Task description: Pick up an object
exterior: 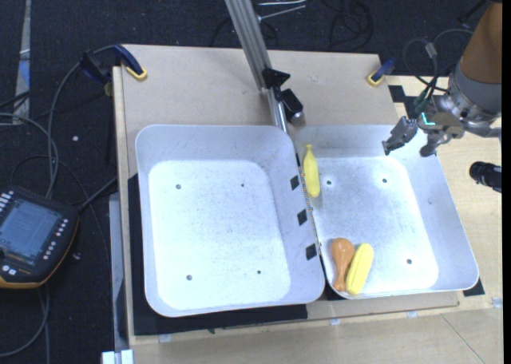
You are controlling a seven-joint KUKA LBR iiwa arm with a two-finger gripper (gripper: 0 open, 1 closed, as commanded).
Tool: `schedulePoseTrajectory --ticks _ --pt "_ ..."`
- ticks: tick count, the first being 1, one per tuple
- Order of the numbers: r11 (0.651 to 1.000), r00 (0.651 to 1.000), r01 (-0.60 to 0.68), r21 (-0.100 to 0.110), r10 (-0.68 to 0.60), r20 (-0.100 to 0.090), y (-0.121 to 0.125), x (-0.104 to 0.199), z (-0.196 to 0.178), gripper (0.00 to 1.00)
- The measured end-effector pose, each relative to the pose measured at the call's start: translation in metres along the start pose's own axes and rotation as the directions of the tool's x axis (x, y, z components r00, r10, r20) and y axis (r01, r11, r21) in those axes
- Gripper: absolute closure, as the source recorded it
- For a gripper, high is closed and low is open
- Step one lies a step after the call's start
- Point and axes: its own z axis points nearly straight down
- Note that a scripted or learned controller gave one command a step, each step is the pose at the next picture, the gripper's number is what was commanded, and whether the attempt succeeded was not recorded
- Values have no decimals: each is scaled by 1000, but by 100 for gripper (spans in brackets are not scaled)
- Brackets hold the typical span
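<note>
In the right bin [415, 203] a yellow banana-shaped piece [310, 174] lies against the left wall near the divider. At the bin's front left corner an orange piece [342, 260] lies beside a yellow corn-like piece [359, 267], the two touching. My gripper [413, 137] hangs over the bin's far right corner, well away from all three objects. Its two fingers are spread apart with nothing between them.
The left bin [215, 219] sits beside the right one. A slanted metal post [254, 35] with a black clamp rises from the back of the divider. Yellow clamps hold the bench's far corners. A pendant lies on the floor at left.
</note>
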Motion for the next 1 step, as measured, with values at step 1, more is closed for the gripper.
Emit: schedulePoseTrajectory --ticks 1 --pt "1000 1000 0 0 0 0 0 0 0 0"
